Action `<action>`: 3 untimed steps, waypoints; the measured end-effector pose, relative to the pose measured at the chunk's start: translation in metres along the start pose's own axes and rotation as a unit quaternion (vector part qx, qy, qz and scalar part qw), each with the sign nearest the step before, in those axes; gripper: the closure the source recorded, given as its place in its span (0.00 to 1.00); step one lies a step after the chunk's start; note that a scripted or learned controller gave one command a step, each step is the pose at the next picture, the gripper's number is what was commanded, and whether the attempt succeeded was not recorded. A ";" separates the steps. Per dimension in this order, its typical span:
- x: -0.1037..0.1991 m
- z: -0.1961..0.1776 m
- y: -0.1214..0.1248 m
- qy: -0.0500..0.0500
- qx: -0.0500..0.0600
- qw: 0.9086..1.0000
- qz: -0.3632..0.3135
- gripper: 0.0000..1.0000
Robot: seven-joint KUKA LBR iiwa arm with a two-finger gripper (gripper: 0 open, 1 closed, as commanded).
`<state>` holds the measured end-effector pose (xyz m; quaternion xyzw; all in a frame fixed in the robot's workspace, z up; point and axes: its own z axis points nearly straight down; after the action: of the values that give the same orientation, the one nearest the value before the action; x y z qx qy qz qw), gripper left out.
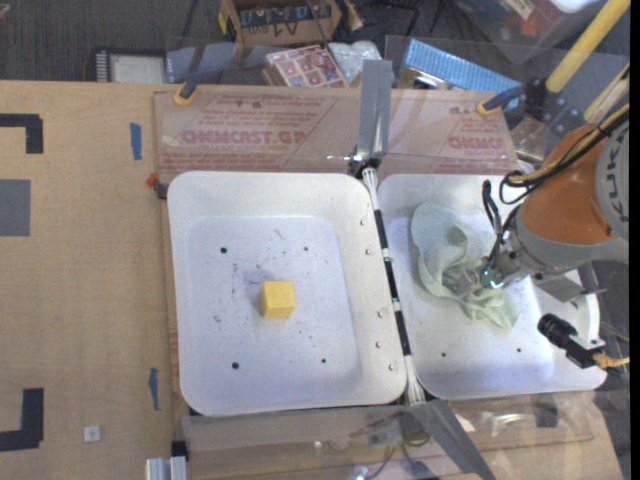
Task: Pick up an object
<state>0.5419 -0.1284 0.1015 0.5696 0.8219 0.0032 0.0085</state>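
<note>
One gripper (490, 276) is down on the pale cloth (447, 260); whether it is spread, I cannot tell.

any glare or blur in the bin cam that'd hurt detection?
Camera view: even, soft lighting; the yellow block is crisp with a faint shadow. The pale cloth has low contrast against the right bin. Glare streaks the clear panel behind the bins. The hand is partly hidden.

Bench: tan wooden bench (80, 298) with black corner marks.
Behind: cluttered dark floor (120, 8), open brown cardboard box (278, 13).
</note>
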 end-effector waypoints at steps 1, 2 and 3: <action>-0.001 -0.062 0.029 0.004 0.007 0.997 0.073 1.00; -0.037 0.011 0.004 0.003 0.002 0.995 0.099 1.00; 0.037 -0.083 0.036 0.004 0.007 0.998 0.065 1.00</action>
<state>0.5609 -0.0808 0.1849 0.6220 0.7830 0.0003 0.0006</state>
